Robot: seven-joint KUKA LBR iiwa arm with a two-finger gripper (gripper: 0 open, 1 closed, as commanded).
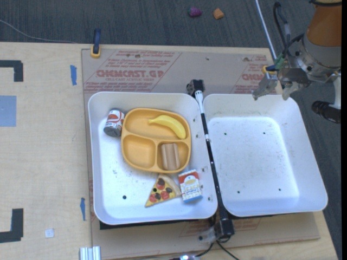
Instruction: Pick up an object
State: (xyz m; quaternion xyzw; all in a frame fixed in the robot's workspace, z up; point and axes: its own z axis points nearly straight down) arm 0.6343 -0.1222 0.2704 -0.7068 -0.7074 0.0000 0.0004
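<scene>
The left bin (103, 161) holds a yellow divided plate (138, 148) with a banana (169, 124) in its top section and a brown sausage-like piece (169, 156) in the lower right one. A small red and white can (113, 122) lies left of the plate. Below the plate lie a pizza slice (161, 190) and a small carton (190, 186). My gripper (275, 87) hangs above the top edge of the right bin (260, 150), far from all these objects. Its fingers stand apart with nothing between them.
Both bins rest on a cardboard sheet (141, 69) on the wooden bench. A black clamp (195, 86) sits at the bins' top joint. An orange clip (96, 50) holds the cardboard's top left corner. Two small objects (206, 12) lie on the dark floor beyond.
</scene>
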